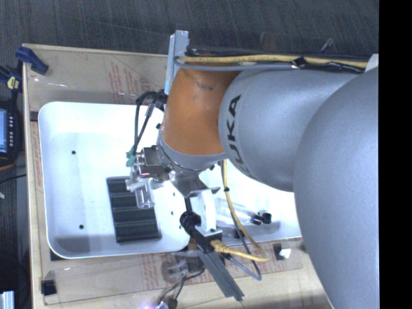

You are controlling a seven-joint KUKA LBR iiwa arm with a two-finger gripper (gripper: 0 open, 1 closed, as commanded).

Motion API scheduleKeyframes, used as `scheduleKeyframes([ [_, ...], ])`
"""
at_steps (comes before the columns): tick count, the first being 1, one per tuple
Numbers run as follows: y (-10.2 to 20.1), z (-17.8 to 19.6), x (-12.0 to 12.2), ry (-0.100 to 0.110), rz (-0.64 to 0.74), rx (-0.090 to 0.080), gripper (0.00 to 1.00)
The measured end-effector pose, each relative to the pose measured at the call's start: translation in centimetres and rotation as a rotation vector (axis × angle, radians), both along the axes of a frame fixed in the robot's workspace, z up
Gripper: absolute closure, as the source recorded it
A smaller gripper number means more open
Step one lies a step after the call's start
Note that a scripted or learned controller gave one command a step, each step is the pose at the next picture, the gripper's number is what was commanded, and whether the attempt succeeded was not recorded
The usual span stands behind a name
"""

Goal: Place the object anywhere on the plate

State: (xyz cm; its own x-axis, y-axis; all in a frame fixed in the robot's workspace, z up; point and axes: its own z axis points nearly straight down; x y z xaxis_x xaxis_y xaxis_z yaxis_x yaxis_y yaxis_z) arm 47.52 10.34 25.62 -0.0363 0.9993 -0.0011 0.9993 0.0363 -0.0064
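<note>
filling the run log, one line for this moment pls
arm: reaching into left bin | pincer: over dark ribbed plate | held object: can't tell | placed: can't tell

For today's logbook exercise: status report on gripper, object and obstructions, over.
Gripper low over dark ridged object in left bin. Grip unconfirmed. Arm blocks right bin.

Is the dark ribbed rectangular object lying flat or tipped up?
Flat. The dark ribbed rectangular object lies flat on the floor of the shallow white bin, its ridged top facing the camera.
</note>
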Motion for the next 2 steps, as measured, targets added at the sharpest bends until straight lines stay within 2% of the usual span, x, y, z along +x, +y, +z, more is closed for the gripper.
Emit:
scheduleKeyframes([
  [1,6.2,0.4,0.0,-0.005,0.104,0.002,1.00],
  [2,5.7,-1.1,4.0,-0.004,0.321,0.002,1.00],
])
